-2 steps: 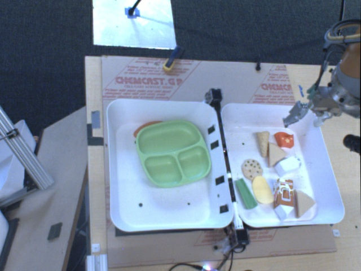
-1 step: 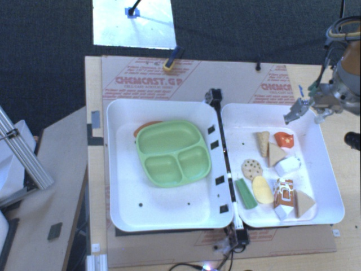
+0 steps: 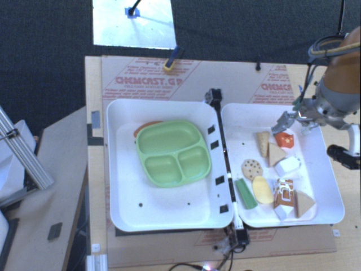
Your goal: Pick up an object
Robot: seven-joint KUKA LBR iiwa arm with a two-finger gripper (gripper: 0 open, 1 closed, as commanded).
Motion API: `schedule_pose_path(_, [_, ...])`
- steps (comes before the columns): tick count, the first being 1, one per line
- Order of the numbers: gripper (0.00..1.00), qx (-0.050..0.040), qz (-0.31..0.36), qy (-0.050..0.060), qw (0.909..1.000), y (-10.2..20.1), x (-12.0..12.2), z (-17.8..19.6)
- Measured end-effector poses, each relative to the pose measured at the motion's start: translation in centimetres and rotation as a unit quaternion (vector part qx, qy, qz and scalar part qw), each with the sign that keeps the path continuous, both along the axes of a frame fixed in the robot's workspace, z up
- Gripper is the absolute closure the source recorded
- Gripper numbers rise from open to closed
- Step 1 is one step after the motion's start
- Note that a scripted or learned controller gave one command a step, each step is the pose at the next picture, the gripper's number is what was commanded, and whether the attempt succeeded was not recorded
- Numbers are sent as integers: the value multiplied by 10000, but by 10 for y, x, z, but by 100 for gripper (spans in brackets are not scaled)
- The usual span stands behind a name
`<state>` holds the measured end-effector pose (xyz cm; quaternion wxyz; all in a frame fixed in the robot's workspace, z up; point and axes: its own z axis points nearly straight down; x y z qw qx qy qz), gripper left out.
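Two shallow white bins sit side by side on a wooden counter (image 3: 67, 168), seen from above at a slant. The left bin (image 3: 121, 208) takes the centre of the frame; the right bin (image 3: 330, 199) runs toward the right edge. A dark divider strip (image 3: 223, 168) marks where their inner rims meet.

The left bin holds one green three-compartment tray (image 3: 172, 151), with one orange-red thing (image 3: 145, 129) peeking out from under its upper left edge. White floor lies open around the tray, most of it along the bin's lower side.

The right bin holds nine small toy foods, clustered in its middle and lower part: a red carton (image 3: 285, 139), a tan stick (image 3: 263, 143), a tan wedge (image 3: 276, 153), a white block (image 3: 287, 165), a chocolate-chip cookie (image 3: 251, 168), a yellow oval (image 3: 262, 189), a green stick (image 3: 245, 193), a red-and-white carton (image 3: 284, 193) and a brown wedge (image 3: 304, 202). Several touch their neighbours. The bin's upper left area is open white floor.

The arm enters at upper right. Its gripper (image 3: 284, 123) is low over the right bin's upper part, just above the red carton; whether it is released or clenched cannot be told, and nothing is seen grasped.

Red lettering on the sheet (image 3: 152, 78) under the bins reads roughly "CHEMCAST GP". A pale square panel (image 3: 132, 16) lies at upper left of the frame.
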<state>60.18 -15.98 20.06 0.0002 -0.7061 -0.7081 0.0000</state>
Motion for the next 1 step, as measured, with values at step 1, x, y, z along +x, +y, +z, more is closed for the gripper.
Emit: schedule_pose_path(1, [0, -3, -6, -5, 10000, -6, 7, -56])
